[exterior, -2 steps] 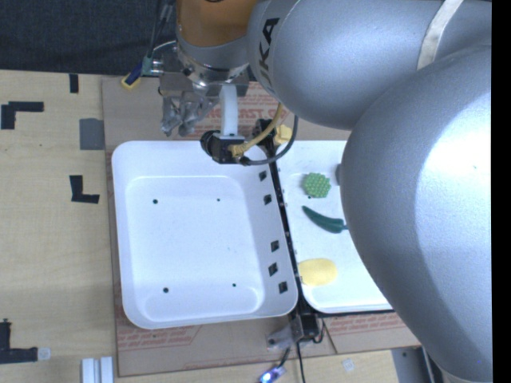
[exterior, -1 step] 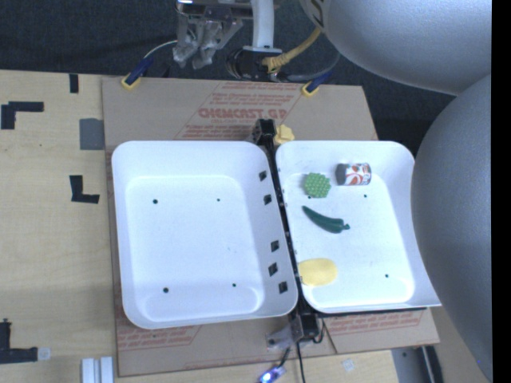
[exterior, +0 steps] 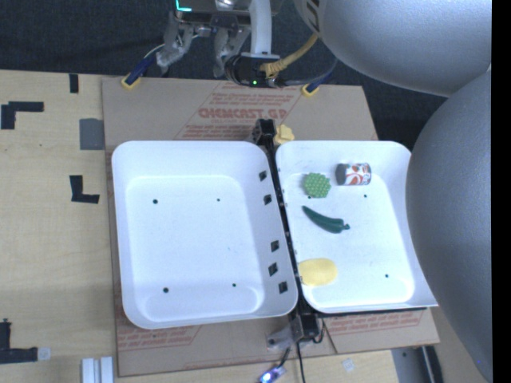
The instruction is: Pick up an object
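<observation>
Now | tool jaws unclear | cardboard reads "CHEMCAST GP" | can label unreadable

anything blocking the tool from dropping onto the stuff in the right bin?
Nothing visible. The tool is beyond the bins' far edge; the green ball, can, green pepper and yellow piece lie uncovered in the right bin.

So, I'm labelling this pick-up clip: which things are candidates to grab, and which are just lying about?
Candidates, right bin:
round green bumpy ball
small red-and-white can
dark green pepper
yellow lemon-like lump

Lying about:
left white bin
cardboard sheet
</observation>
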You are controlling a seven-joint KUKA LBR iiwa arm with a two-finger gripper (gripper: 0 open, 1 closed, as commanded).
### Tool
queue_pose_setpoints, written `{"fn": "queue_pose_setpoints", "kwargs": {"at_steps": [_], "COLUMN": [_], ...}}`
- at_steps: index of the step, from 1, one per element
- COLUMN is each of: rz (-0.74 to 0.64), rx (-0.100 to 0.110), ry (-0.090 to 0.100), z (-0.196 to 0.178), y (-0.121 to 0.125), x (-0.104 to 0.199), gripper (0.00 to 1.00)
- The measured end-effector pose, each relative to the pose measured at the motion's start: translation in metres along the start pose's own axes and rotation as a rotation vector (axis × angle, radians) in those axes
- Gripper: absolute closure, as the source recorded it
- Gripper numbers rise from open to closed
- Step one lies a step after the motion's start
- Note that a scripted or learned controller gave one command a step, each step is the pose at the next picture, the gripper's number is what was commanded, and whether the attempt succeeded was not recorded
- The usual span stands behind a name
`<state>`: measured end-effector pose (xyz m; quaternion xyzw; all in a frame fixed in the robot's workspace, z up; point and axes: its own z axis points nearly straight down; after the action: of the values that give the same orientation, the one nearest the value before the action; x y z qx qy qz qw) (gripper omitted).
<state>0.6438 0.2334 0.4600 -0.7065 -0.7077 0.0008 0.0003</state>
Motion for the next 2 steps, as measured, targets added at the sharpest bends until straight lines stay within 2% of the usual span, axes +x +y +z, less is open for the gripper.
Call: {"fn": "queue_pose_setpoints", "kwargs": {"at_steps": [1,2], "rz": [0.001,-0.002], "rx": [0.015,0.002], "ry": [-0.006,0.0], "z": [0.247,0.226], "y": [0.011,0.013], "x": [-0.001,0.001], "gripper": [0.0,1.0]}}
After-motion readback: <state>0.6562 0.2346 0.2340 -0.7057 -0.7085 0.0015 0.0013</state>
